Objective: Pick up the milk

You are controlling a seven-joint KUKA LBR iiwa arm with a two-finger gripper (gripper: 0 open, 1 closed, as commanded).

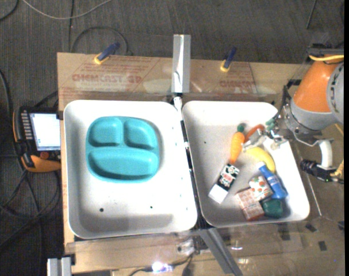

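The milk carton (225,181), a small toy carton with a black-and-white cow-patch print and a white end, is lying flat on its side in the right bin (211,119), toward the bin's near-left corner, with its long axis slanting from the near left up toward the middle. It is looking light and fairly stiff, probably hollow plastic with smooth, slightly slick faces, so I'm guessing it will skid or spin if nudged off centre rather than crush. The best hold, to my eye, is across its two long flat sides at mid-length, fingers turned square to its slant, since the ends are narrower and the white end is pointing at the near-left wall. It is lying apart from its neighbours on most sides: an orange carrot (236,145) is resting just beyond its far end, while a yellow banana (260,156) is lying further right. A blue bottle (273,183), a reddish printed box (253,200) and a dark green item (273,207) are crowding the bin's near-right corner. The gripper (272,132) is hanging over the bin's right edge, near the far-right corner, well apart from the carton; whether its fingers are spread or closed I cannot tell from here. In the left bin (76,211) a teal divided tray (123,148) is sitting alone.
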